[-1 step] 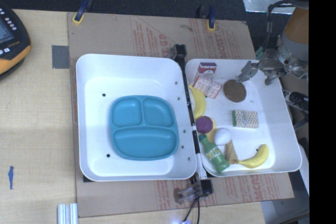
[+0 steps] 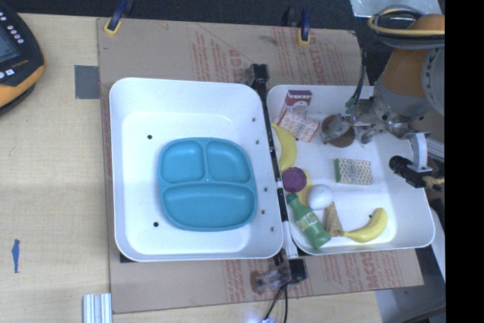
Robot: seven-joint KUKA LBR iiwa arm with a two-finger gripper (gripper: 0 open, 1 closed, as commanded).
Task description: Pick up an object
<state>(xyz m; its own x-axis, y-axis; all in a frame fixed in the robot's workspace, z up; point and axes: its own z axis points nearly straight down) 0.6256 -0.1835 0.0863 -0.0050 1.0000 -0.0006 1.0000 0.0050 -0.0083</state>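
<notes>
Evenly lit from above, fairly bright, slightly cool cast. Soft glare on the left white bin (image 2: 189,98) floor, upper part nearly washed out; mild sheen on the blue divided plate (image 2: 207,184). Short soft shadows under bin rims and lower left of the plate. Dark, underexposed floor along the top of the frame. Overall soft focus, low resolution; small items in the right bin (image 2: 412,227) smeared. Arm (image 2: 408,68) at right edge a bit blurred. No obvious edge distortion.
</notes>
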